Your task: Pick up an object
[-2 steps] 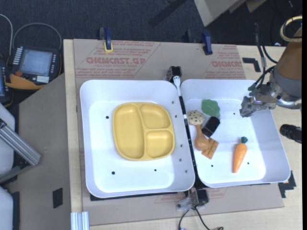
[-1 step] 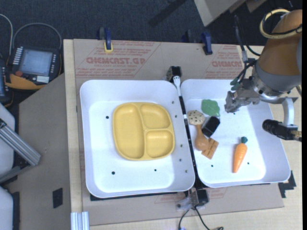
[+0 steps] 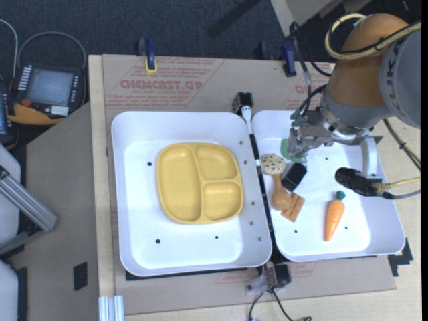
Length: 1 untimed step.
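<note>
My gripper hangs over the left part of the right bin, close to its back. A small green thing shows at the gripper's left side; whether it is held is unclear. Just in front of the gripper lies a small black block. A pale round cookie with dark dots lies to the block's left. A brown and orange piece sits nearer the front. An orange carrot with a green top lies to the right of it.
The left bin holds a yellow divided plate. A black divider rail runs between the bins. The grey and orange arm comes in from the upper right, over the right bin's back.
</note>
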Motion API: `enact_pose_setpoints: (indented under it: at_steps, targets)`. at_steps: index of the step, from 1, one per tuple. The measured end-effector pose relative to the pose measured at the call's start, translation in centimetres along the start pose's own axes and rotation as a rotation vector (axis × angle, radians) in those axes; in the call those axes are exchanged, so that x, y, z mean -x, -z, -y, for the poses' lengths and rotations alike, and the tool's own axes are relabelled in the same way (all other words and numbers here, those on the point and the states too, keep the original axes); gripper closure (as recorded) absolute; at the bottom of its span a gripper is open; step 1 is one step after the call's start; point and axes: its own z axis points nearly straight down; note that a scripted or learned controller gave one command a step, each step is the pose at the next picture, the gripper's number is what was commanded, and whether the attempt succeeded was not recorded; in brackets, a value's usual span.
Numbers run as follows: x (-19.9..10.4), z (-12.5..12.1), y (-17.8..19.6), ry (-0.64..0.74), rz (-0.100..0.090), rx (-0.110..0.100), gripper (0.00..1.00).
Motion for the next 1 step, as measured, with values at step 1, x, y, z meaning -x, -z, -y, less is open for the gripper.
enact_pose_setpoints:
  at_steps: [1]
  targets:
    - [-4.94, -0.52, -0.49, 0.001, 0.000, 0.001, 1.00]
